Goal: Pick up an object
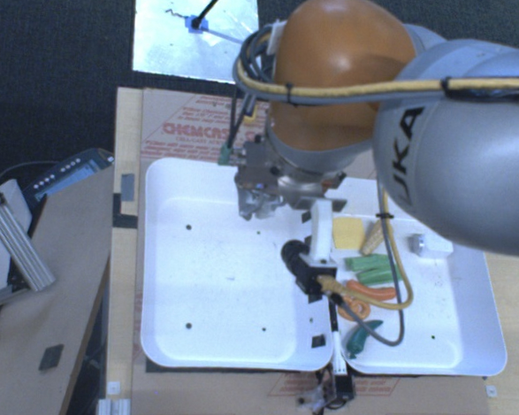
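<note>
**A:** Where was your pincer [261, 204] at that moment?

**B:** It hung over the left bin [171, 329], near that bin's far right corner, just under the orange band [335, 70] of the arm. Whether it was open or shut, I could not tell; the wrist covered it from above, and nothing could be seen held in it.

**A:** And the things you could have picked?

**B:** They all lay in the right bin [462, 349]: a yellow block [348, 233] near the divider, a green piece [372, 269] just beside it, an orange piece [370, 293] under that, a small teal piece [359, 337] nearer the front edge, and a small grey thing [416, 244] toward the right. The stretch of the left bin in view was bare apart from specks.

**A:** So how should you have done the step well?

**B:** In my judgement, you needed to carry the pincer across the divider before coming down. The yellow block sat a little apart from the rest, so it looked the cleanest target. The green and orange pieces touched or overlapped, which made a slip likelier.

**A:** What stayed hard to make out?

**B:** The arm hid the far part of the right bin. A yellow cable [394, 283] looped across the green and orange pieces, so their outlines were broken. A white bar and a black fitting [301, 265] at the divider I could not identify.
</note>
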Motion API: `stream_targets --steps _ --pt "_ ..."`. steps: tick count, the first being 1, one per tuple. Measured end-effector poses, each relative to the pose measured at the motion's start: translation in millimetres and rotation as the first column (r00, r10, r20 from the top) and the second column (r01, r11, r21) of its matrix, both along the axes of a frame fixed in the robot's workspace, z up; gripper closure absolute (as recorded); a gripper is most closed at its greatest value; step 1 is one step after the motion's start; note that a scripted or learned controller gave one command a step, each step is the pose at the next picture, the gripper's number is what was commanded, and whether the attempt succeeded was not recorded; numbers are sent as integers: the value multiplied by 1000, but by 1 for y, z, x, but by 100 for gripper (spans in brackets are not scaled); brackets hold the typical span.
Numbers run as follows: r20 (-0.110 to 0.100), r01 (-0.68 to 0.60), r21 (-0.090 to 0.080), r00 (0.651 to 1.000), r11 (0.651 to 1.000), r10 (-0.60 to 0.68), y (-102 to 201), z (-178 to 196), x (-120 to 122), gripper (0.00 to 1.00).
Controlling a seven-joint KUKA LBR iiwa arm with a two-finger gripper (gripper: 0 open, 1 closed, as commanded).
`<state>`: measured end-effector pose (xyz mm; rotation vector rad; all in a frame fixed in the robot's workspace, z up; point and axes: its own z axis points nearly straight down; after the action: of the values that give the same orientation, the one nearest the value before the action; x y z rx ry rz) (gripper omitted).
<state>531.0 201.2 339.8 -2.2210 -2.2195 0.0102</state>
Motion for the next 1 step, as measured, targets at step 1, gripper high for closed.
stream_targets --steps 1 --pt "23 4 7 1000 1000 -4 -72 134 -14 100"
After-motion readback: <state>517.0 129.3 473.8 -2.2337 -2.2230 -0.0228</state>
